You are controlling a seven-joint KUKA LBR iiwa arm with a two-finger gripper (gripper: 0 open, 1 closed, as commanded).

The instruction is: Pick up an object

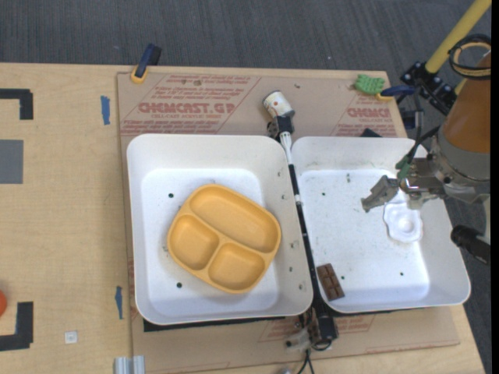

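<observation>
Down at the front edge, between the two bins, sits a small brown block (330, 281) that looks like a chocolate-bar piece, resting on the rim of the right bin (366, 298).

Gripper (394, 195) is over the right bin, coming in from the right side under the grey wrist and the orange band (472, 115). One grey finger (378, 194) sticks out to the left and is easy to see, the rest is tucked under the wrist hardware, so can't tell how wide it's open. Nothing visible between the fingers as far as I can see.

Just below and beside it there's a small white round thing (404, 226), maybe a lid or cap, lying on the bin floor. Hard to make out since it's white on white. Looks apart from the finger, not gripped.

Left bin (148, 232) has a yellow divided plate (224, 238) with three compartments, lying flat and turned at an angle, well apart from the gripper.

Behind the bins on the cardboard sheet (195, 104): a white-capped clamp thing (276, 111) at the seam, a green clip (368, 84) on the right and a blue and yellow clip (145, 62) on the left.
</observation>
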